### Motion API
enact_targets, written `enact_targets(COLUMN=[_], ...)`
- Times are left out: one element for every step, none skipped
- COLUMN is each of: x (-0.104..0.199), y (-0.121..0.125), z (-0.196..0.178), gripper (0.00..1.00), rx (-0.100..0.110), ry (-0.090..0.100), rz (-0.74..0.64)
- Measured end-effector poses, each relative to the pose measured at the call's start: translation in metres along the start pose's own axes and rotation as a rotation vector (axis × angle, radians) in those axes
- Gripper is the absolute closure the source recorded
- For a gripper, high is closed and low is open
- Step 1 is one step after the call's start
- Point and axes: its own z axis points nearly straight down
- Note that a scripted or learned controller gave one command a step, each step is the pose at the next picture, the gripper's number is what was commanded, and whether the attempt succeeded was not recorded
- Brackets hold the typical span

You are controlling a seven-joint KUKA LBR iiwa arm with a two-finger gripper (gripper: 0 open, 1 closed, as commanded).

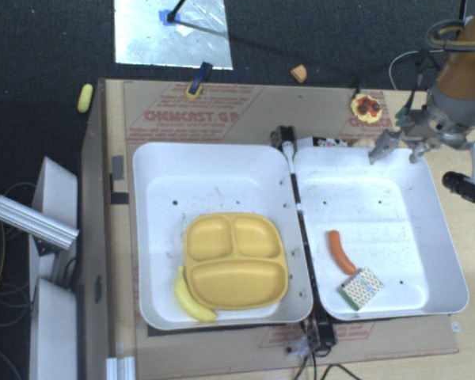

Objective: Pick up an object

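The arm (463,74) comes in from the upper right, its orange band showing above the grey wrist. The end effector (397,150) hangs over the far right corner of the right bin (443,236), about at the rim. Its two fingers (379,150) point downward and stand spread apart, with nothing between them.

In the right bin a sausage (341,252) lies slantwise near the middle, a little toward the divider. Just beside its lower end, toward the near edge, sits a small box (361,288) with a green and white pattern, turned at an angle. Both lie well apart from the end effector, on the near half of the bin.

The left bin (154,212) holds a yellow tray (236,261) with three compartments, set toward the near side. A banana (190,299) lies against the tray's near left corner, partly tucked under its rim.

The bins rest side by side on a cardboard sheet (190,109) with red print, which covers the bench. On the sheet's far right, near the arm, sits a small toy pizza (366,107). A blue and yellow clamp (198,80) grips the sheet's far edge. Beyond it, on the dark floor, lie a shiny foil square (154,30), a small orange piece (299,73) and a yellow object (85,97) off the sheet's left corner.
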Motion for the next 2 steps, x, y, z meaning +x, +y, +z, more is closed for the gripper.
enact_targets(x=[0.065,0.088], y=[-0.061,-0.117], z=[0.024,0.105], gripper=[0.00,0.00], rx=[0.002,0.001], ry=[0.002,0.001], rz=[-0.002,0.002])
